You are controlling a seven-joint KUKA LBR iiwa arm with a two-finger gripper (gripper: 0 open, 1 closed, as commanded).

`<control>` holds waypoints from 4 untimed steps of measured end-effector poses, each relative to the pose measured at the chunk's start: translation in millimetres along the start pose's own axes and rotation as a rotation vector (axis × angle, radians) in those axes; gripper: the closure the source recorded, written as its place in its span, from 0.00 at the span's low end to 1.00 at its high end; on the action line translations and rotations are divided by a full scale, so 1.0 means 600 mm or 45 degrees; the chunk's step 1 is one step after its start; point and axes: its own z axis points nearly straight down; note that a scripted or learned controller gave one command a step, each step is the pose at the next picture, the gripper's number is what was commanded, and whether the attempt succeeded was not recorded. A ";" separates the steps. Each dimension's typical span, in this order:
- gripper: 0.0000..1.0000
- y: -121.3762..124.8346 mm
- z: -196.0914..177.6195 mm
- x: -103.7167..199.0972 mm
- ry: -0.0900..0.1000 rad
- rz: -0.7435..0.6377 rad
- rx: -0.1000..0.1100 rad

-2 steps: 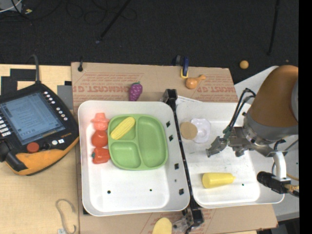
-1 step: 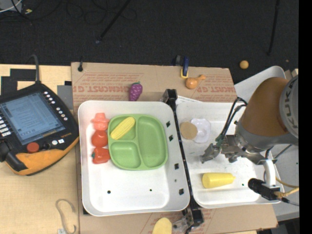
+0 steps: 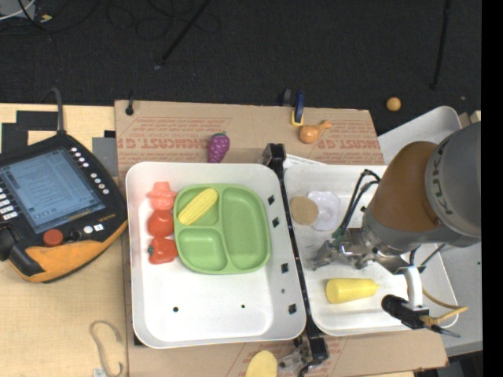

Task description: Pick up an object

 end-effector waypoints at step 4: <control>1.00 0.029 -0.177 -0.010 -0.003 0.003 -0.010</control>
